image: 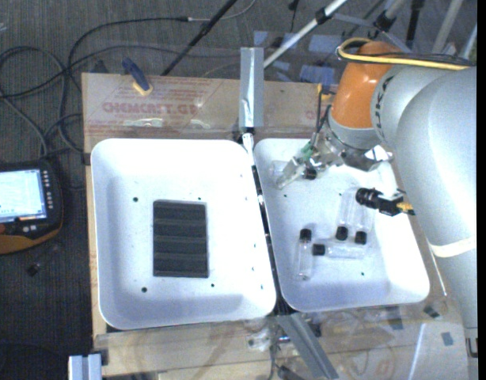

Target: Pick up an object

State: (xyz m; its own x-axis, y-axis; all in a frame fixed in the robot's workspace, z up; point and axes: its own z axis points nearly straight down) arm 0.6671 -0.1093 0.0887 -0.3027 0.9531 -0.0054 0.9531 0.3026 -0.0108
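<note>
I see two white bins on a wooden bench (148, 105) over dark carpet, a black block (180, 238) in the left bin (116, 172). At the right bin's (401, 279) eleven o'clock the gripper (294, 171) hovers; I cannot tell its opening. Clear vials (338, 244) lie toward six o'clock.

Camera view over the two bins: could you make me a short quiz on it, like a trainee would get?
1. True or false: the dark ribbed block lies in the left bin, as viewed.
2. The gripper hangs over: A) the left bin, B) the right bin, C) the floor.
3. Fill in: the clear vials in the right bin have ___ caps.
Key: 1 true; 2 B; 3 black.
</note>
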